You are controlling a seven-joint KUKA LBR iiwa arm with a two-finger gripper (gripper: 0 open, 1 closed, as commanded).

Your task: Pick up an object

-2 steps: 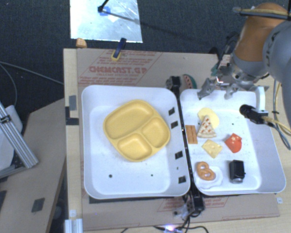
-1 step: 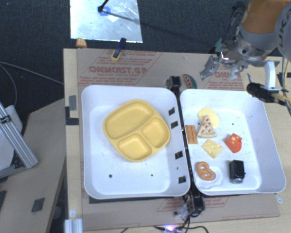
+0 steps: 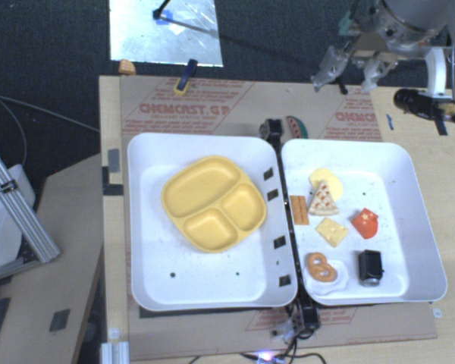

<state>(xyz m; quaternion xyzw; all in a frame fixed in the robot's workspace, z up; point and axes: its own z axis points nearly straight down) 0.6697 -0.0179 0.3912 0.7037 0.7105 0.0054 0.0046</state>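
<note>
The task is at its very start, by my reading: nothing has been lifted, and the gripper (image 3: 344, 73) hangs high at the upper right of the frame, above the cardboard beyond the bins, with its two fingers spread apart and nothing between them. All the candidate objects lie in the right bin (image 3: 417, 203), right of centre in the frame: a pizza slice (image 3: 323, 199) overlapping a pale yellow round piece (image 3: 326, 179), a brown cracker (image 3: 298, 209) near the bin's left wall, a cheese wedge (image 3: 332, 231), a red piece (image 3: 365, 223), a pretzel (image 3: 319, 267) and a black block (image 3: 370, 266) towards the lower edge. What is left is the whole job: choosing one, descending into the bin, closing on it and lifting. The left bin (image 3: 148, 226) holds a yellow divided plate (image 3: 212, 202), resting flat at a slant. Both bins sit side by side on a sheet of printed cardboard (image 3: 212, 105) laid over a pale bench. Above it, at the top of the frame, dark carpet shows, with a shiny square sheet (image 3: 133, 21) at upper left and cables trailing across.
</note>
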